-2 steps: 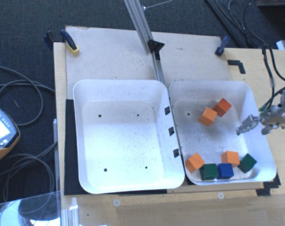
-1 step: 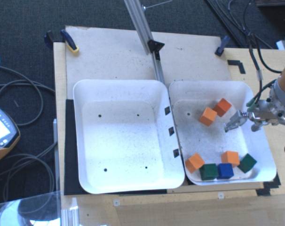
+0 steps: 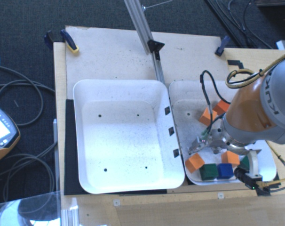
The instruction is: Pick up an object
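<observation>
From my feed, the arm [image 3: 255, 109] reaches in from the right and hangs low over the right bin [image 3: 180, 100], its grey body and orange band covering much of that bin's middle. The gripper [image 3: 199, 145] sits at the arm's left end, a bit of shiny metal just above an orange block [image 3: 195, 162]. I cannot tell whether its fingers are apart or closed, or whether anything sits between them; the metal parts blur together there.

The blocks all lie in the right bin. The near orange block sits at the front, turned so its corners point roughly up and down the view; it looks about square, so I can't name a long axis. Just right of it stand a green block [image 3: 208, 172] and a blue block [image 3: 225, 171], side by side along the front wall. Another orange block [image 3: 230, 157] peeks out above the blue one, partly under the arm. Two more orange blocks [image 3: 213, 112] lie further back, touching or nearly so, half hidden by the arm and a black cable [image 3: 204, 86].

The left bin [image 3: 119, 135] is white and speckled with dark flecks. Both bins rest on a pale board [image 3: 109, 55] with blue clamps [image 3: 69, 40] at its corners. Dark carpet [image 3: 25, 32] with loose cables surrounds it.
</observation>
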`<move>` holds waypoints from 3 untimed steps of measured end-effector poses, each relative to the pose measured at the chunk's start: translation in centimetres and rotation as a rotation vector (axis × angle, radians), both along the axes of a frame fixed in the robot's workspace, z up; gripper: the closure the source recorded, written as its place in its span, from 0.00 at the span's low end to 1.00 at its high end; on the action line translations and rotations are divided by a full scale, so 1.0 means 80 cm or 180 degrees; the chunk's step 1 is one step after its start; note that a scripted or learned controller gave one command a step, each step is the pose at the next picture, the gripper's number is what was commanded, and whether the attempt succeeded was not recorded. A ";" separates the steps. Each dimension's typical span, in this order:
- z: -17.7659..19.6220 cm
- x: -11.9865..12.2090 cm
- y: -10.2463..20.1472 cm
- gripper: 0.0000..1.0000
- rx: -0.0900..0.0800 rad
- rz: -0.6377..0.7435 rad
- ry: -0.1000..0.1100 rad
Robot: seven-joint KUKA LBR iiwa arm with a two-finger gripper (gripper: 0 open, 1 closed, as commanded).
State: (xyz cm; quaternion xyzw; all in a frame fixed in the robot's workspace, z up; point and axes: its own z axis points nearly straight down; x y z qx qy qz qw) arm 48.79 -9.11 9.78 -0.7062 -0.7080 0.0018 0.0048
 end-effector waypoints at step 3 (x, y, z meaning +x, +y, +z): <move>-0.003 0.074 -0.005 0.00 -0.0003 -0.0001 -0.0002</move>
